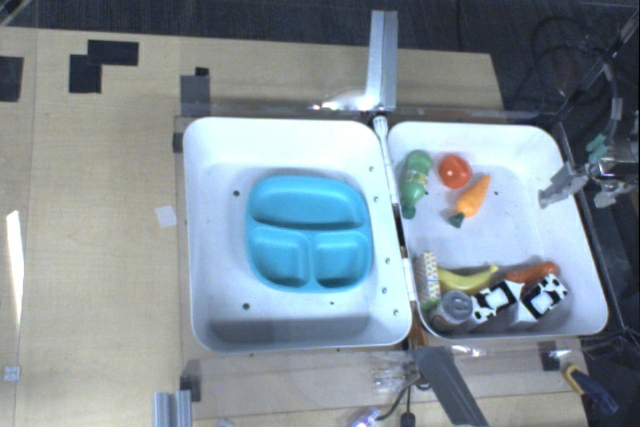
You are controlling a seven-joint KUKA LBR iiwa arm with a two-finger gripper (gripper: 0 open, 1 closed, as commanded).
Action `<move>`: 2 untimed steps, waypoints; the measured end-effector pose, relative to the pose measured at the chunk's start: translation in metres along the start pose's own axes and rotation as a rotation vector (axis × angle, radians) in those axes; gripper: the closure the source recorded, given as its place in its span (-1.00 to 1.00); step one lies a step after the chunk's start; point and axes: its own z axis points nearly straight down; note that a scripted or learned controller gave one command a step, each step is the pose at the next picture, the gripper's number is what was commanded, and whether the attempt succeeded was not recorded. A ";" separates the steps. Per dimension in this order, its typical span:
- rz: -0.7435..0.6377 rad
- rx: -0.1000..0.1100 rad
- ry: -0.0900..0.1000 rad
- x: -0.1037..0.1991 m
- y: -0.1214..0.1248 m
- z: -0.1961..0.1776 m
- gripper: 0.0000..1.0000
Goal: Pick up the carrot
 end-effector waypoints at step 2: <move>-0.052 0.000 0.002 0.043 0.100 0.185 -1.00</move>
